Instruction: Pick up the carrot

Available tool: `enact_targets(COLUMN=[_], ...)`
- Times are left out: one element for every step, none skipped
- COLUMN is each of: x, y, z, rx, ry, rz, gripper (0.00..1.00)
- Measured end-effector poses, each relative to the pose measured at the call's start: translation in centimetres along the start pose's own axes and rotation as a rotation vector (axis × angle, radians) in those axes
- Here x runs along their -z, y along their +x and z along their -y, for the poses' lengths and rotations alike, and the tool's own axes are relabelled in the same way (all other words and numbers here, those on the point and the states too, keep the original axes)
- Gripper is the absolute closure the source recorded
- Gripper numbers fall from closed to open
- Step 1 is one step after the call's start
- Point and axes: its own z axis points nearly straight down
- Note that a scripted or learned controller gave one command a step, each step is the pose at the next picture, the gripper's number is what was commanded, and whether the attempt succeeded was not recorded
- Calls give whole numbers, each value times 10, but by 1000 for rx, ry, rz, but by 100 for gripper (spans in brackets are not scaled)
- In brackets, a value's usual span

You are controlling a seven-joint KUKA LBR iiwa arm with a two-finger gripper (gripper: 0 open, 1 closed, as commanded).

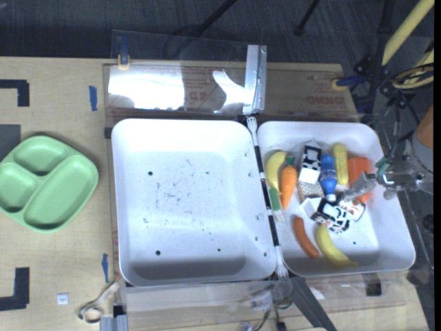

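Left bin [182,198] big, white. Right bin [393,243] full of toy food. Arm's gripper [365,185] low at right side; can't tell if clenched. Carrot [288,183] lies beside yellow banana [274,167], not picked yet. Whole job left.

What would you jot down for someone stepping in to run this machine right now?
Gripper: at the right edge of the right bin, low among the toys; whether it is open or shut cannot be told.
Carrot: lying in the right bin's left part, between a yellow banana and a white block, apart from the gripper.
Left bin: holds none of the toys.
Done: nothing visibly lifted.
Left: reach the carrot, grasp it, raise it.
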Motion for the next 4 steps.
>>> enact_targets(x=[30, 29, 40, 136], y=[-39, -40, -41, -39], z=[30, 30, 30, 8], rx=[104, 104, 102, 255], ry=[-3, -3, -7, -4], rz=[2, 2, 4, 3], gripper=[0, 0, 100, 100])
